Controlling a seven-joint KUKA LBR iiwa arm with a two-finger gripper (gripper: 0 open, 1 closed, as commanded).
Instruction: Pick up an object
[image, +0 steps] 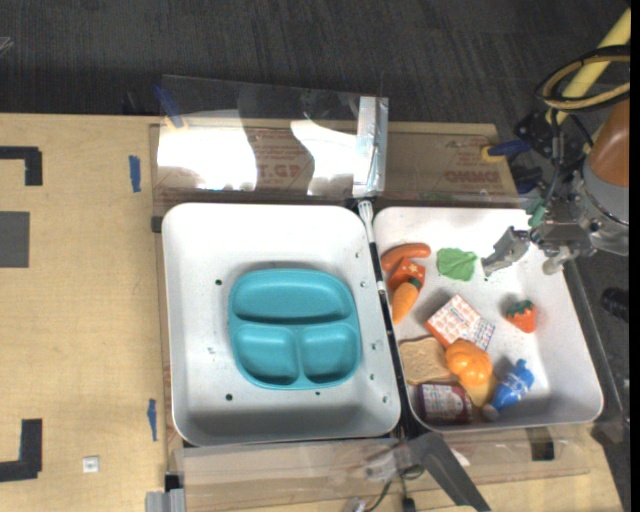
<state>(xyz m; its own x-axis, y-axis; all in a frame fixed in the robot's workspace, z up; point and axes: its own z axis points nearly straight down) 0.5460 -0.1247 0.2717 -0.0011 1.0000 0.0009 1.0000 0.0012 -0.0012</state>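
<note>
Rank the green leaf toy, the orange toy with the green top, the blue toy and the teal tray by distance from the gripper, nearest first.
Measured from the gripper in the camera view:
1. Green leaf toy, just to its left in the right bin.
2. Orange toy with the green top, just below it; close to the leaf, but slightly farther.
3. Blue toy, at the right bin's lower edge.
4. Teal tray, in the left bin.
</note>
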